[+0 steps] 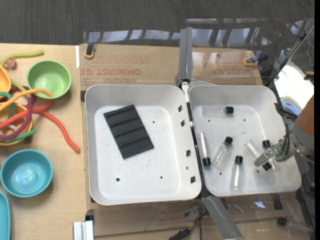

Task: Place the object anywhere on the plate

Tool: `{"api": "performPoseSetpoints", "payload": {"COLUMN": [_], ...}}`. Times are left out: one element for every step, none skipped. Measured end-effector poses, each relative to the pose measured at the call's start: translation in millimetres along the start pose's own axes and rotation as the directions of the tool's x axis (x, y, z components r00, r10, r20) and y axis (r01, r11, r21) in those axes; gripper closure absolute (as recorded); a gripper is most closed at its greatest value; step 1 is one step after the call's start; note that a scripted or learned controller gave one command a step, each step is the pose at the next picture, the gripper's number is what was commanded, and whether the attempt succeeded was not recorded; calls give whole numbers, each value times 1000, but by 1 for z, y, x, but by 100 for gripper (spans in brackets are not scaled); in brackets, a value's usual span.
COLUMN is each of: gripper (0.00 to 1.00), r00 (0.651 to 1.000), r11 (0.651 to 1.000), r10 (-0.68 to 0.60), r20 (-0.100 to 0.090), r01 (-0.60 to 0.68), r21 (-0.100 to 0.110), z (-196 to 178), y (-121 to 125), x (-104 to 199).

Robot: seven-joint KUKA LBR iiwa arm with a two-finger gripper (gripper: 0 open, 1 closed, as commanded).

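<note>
We see the gripper point(274, 156) low at the right bin's point(220, 91) right edge among clear vials point(222, 150); its grip we cannot tell. The black ridged plate point(128, 131) lies in the left bin point(100, 94).

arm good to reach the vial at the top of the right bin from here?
Probably yes. The hand sits low at the right bin's right side; that vial lies alone near the top wall, with bare floor between it and the other vials.
</note>
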State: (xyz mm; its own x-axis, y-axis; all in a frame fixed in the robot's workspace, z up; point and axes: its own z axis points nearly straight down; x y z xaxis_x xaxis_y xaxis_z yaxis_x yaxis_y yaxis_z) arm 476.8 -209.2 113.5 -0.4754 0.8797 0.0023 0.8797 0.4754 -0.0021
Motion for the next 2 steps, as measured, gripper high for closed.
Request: {"api": "performPoseSetpoints", "payload": {"gripper": [100, 100], "r00": [949, 919], "r11": [949, 919], "r10": [316, 394], "r20": [4, 2], "r01": [-316, -394], "r21": [-1, 0], "z": [-310, -139], "y": [3, 22], "x": [3, 40]}}
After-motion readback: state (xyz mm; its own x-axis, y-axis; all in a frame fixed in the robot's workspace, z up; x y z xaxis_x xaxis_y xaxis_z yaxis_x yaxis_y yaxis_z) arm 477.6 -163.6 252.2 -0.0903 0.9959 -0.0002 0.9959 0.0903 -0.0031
